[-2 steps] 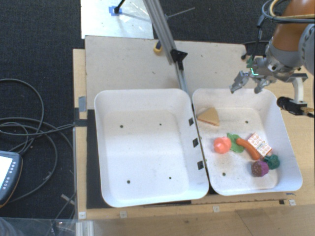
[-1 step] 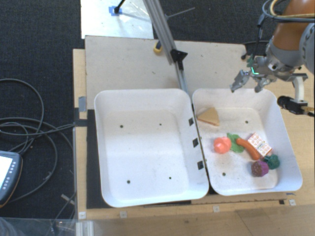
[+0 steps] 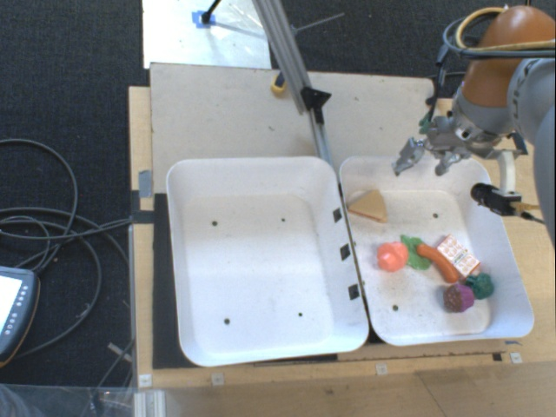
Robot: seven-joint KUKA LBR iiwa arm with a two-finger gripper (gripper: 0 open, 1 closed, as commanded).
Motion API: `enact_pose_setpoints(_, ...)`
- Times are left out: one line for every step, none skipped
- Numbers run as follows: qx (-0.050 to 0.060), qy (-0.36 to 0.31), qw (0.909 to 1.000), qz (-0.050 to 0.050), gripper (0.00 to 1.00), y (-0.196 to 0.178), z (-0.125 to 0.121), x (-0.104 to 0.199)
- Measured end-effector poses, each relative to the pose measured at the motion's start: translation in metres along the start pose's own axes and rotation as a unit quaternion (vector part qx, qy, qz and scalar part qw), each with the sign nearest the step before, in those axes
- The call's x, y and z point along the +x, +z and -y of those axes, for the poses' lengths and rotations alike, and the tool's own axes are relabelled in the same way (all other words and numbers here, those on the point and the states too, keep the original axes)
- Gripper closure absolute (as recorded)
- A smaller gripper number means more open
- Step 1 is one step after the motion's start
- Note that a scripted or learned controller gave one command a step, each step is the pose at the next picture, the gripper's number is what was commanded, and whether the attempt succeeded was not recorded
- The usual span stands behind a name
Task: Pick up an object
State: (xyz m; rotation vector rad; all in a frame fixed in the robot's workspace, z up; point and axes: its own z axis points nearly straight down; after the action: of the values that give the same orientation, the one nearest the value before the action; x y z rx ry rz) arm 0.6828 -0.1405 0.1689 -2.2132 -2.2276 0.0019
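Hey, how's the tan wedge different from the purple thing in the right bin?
The tan wedge is flat, pale and triangular; the purple thing is dark, rounded and bumpy. The wedge lies alone near the bin's far left corner, while the purple thing sits at the near right, touching a green piece. The wedge looks larger. Both rest in the right bin, clear of the gripper.

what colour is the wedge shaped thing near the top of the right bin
The wedge is tan, like a slice of bread or cheese. It shows in the camera view.
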Motion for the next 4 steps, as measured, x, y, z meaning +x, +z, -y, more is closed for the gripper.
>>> enact_pose_setpoints(0.001, 0.0, 1.0, 0.0, 0.0, 0.06, 0.002, 0.008)
enact_pose_setpoints(-0.002, 0.0, 1.0, 0.001, 0.0, 0.078, 0.001, 0.008)
enact_pose_setpoints(-0.004, -0.002, 1.0, 0.001, 1.0, 0.065, -0.001, 0.008)
enact_pose_setpoints(-0.005, 0.0, 1.0, 0.001, 1.0, 0.013, -0.01, 0.001)
